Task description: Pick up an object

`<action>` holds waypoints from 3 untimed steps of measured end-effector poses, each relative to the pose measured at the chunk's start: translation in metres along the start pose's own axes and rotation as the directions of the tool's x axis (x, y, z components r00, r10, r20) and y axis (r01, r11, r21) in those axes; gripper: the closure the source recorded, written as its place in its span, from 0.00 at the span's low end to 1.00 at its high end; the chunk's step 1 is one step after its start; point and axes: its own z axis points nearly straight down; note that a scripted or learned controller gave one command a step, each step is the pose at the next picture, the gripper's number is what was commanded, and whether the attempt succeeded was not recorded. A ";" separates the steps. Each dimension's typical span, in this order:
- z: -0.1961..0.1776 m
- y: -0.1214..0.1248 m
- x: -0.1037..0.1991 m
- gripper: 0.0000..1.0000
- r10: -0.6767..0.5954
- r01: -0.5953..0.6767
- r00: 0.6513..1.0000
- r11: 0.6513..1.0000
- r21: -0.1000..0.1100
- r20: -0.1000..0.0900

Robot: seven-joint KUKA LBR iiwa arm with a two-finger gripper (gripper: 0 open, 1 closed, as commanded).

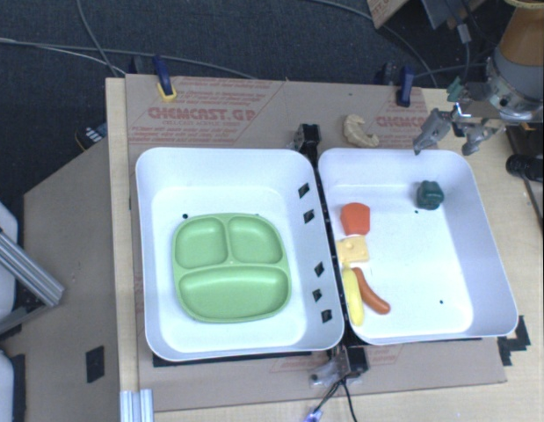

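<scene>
- Cardboard sheeting (210, 104), clamped at its far edge, covers the bench where two shallow white bins sit side by side under trailing cables.
- Poised above the far right corner of the right bin (482, 262), the gripper (449, 134) hangs with its two fingers spread apart and nothing between them; no pick has been made.
- Every candidate object lies on the bin floor: a dark green lump (430, 194) sits nearest the claw, just below and slightly left of it, well apart from the rest.
- Along that bin's left wall are clustered an orange-red block (356, 217), a pale yellow piece (353, 251), a yellow stick (352, 297) and a red sausage shape (372, 294), the last two touching.
- A green divided plate (230, 266) rests flat in the left bin (157, 236).
- A beige scrap (360, 131) lies outside on the cardboard, beyond the bins.
- By the look of it the job is barely begun: descent, closing and lifting all remain, with the green lump seemingly the likeliest target.
</scene>
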 end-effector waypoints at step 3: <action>0.168 -0.004 0.008 0.00 0.000 0.000 1.000 1.000 0.005 -0.001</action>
